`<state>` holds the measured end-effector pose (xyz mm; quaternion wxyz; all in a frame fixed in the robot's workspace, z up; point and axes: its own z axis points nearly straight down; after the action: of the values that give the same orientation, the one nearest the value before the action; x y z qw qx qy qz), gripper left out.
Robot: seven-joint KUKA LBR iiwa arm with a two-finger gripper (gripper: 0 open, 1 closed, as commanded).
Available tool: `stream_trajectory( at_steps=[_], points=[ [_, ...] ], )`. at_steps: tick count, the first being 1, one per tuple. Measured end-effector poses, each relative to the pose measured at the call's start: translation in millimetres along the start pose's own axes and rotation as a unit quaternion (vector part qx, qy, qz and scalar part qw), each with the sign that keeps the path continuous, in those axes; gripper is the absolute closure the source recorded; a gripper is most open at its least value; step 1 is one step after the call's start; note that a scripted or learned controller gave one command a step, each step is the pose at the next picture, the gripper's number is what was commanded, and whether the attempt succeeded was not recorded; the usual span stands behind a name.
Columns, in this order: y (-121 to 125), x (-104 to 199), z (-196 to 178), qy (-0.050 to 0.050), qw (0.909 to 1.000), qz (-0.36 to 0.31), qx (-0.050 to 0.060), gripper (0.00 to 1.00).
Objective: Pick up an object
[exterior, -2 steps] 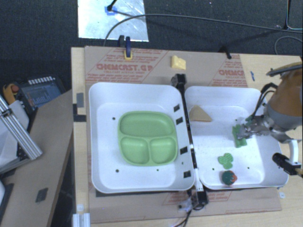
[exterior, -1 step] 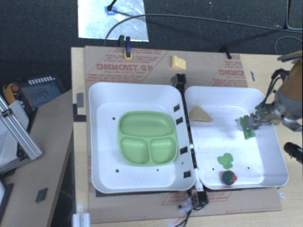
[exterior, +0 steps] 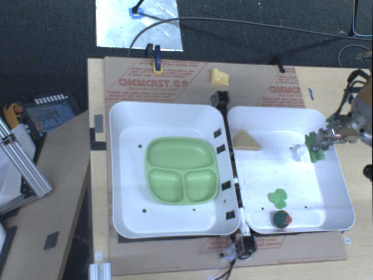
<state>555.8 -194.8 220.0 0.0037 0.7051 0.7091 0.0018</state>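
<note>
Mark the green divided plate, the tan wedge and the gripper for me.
green divided plate (exterior: 179,170), camera view, centre ridge.
tan wedge (exterior: 246,140), camera view, middle of top face.
gripper (exterior: 315,146), camera view, between its green fingertips.

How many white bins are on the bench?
2. The left bin holds a green divided plate. The right bin holds a tan wedge, a green toy and a round red-and-green toy.

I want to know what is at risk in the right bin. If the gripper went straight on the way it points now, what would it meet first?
The gripper reaches in from the right, pointing leftward and down at the right bin's upper right area. The first thing in line looks like the small pale object just beside it, then the bin floor. Depth is unclear.
</note>
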Motion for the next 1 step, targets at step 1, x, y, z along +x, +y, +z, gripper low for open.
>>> stream_trajectory(
  at_steps=[1],
  points=[
    [1.6,-0.4,-24.3,0.000,1.0000,0.000,0.001,1.00]
  ],
)
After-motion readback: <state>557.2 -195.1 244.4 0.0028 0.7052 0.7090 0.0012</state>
